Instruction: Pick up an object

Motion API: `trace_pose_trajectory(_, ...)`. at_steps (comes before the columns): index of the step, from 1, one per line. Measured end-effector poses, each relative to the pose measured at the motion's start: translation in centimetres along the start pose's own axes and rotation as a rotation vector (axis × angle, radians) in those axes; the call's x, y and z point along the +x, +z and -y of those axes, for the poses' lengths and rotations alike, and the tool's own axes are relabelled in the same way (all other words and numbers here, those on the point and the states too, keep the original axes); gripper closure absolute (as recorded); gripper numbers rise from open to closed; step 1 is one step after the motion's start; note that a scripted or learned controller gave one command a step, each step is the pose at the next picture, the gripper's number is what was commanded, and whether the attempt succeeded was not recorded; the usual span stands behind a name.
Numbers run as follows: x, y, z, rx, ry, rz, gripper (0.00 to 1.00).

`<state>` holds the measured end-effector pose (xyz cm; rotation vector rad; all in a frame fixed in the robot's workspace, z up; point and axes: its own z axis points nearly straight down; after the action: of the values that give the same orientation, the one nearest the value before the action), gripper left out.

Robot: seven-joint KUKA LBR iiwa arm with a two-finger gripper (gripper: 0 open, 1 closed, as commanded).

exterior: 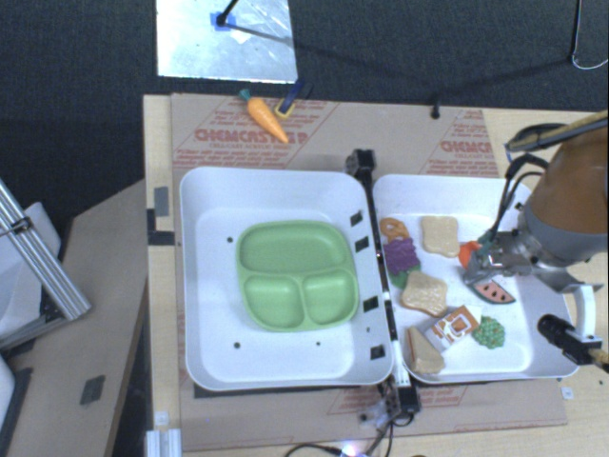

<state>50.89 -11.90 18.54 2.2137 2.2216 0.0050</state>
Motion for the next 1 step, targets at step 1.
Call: trace_pose_trajectory(1,-0.03,-4.15,-0.2,0.0,-0.001,0.0,1.0)
